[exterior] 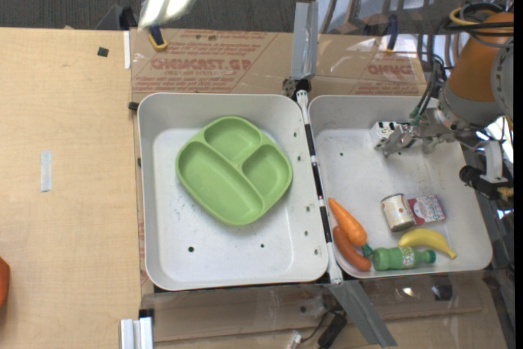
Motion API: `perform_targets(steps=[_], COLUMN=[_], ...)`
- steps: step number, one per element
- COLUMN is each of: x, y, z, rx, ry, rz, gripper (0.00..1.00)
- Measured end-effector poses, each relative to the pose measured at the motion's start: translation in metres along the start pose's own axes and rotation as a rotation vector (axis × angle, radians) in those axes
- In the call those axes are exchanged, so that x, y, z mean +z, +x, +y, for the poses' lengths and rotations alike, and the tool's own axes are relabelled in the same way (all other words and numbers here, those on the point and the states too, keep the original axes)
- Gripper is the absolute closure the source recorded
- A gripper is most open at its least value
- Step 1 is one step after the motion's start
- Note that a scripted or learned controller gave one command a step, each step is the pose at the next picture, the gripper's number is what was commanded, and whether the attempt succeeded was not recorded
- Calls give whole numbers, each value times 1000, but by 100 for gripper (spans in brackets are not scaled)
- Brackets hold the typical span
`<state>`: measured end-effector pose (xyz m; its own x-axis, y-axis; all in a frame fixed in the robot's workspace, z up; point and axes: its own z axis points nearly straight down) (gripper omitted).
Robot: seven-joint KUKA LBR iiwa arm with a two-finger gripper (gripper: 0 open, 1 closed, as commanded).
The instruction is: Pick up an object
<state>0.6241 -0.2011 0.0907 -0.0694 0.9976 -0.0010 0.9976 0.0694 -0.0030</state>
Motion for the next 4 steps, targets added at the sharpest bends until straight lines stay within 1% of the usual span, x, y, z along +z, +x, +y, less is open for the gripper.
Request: perform_targets(steps=[1, 2, 3, 4], x=[1, 2, -4, 1], y=[9, 27, 28, -5], z=[19, 26, 25, -67], rx=[40, 38, 36, 61], ry=[16, 34, 37, 0], rz=[0, -4, -6, 1], gripper=[0, 0, 100, 100])
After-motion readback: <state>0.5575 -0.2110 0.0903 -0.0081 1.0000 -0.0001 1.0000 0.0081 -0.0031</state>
